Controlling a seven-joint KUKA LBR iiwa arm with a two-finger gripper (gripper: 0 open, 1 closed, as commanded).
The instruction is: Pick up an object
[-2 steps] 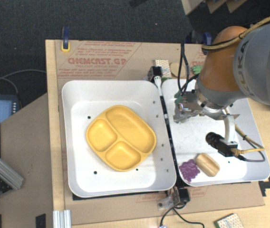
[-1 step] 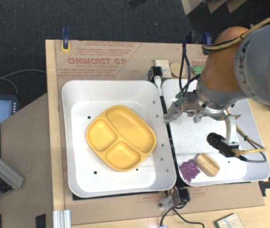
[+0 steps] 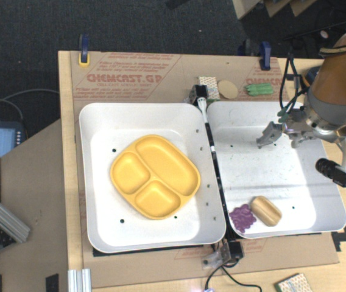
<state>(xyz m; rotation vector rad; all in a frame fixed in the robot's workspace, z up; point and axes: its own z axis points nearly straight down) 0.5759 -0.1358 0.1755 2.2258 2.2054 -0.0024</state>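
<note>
I see the tan bread-like piece (image 3: 265, 211) and purple grapes (image 3: 242, 217) touching at the right bin's (image 3: 246, 163) lower edge. My gripper (image 3: 269, 135) hangs near that bin's upper right; whether it's clenched, I cannot tell. The left bin (image 3: 100, 163) holds a yellow divided plate (image 3: 155, 176). Bare floor lies between gripper and objects.

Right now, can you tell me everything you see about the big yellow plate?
The yellow plate lies flat in the left bin, near its middle, turned at a slant. It looks like smooth, slightly shiny plastic with rounded corners and a raised rim. Ridges split it into three sections: one large at the upper right and two smaller ones at the left and bottom. No food or toy lies in any section. It rests on the bin's white floor and touches nothing else; the gripper is over the other bin.
</note>
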